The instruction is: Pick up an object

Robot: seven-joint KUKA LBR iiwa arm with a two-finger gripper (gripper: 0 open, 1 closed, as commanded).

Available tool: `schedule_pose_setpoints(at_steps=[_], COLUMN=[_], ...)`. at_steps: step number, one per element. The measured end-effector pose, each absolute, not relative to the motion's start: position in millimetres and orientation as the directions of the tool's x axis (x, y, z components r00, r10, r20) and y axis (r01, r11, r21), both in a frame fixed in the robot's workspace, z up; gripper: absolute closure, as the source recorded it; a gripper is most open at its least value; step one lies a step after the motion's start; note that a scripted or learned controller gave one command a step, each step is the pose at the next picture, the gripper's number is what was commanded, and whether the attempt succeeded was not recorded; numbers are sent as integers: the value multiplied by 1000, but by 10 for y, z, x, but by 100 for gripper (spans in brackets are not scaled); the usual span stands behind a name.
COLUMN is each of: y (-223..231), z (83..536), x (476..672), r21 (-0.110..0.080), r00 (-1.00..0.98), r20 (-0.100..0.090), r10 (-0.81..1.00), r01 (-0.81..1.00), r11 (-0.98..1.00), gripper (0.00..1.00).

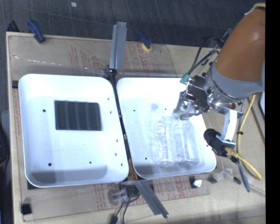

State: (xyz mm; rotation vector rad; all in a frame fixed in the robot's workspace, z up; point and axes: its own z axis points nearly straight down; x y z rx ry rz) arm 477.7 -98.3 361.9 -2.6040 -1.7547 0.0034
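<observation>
Two shallow white bins sit side by side on a pale wooden bench (60,55). The left bin (32,125) holds one dark grey ribbed rectangular block (78,115), lying flat near its middle. The right bin (140,101) holds what look like two clear plastic bottles (175,141), lying side by side and touching, in the near right part of the bin; their outlines are faint against the white. The one arm (242,45) reaches in from the right, and its gripper (184,110) hangs over the right bin just above the far ends of the bottles; whether it is open or closed cannot be told, and nothing is seen held in it. Two blue clamps (37,31) grip the bench's far edge. Dark carpet (130,3) lies beyond
</observation>
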Motion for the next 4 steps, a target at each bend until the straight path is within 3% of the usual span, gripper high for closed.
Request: schedule_pose_setpoints(at_steps=[1,2,3,4], y=[-1098,-1506,-913,-459], z=[3302,2925,3502,3104], x=[4771,5299,5888,6159], r21=[-3,-4,-2,-1], r00=[696,714,884,979], r20=[-2,-3,-2,-4], r10=[718,700,468,205], r01=[718,700,468,205], r11=[-696,-714,-884,-979], gripper=[100,100,100,100])
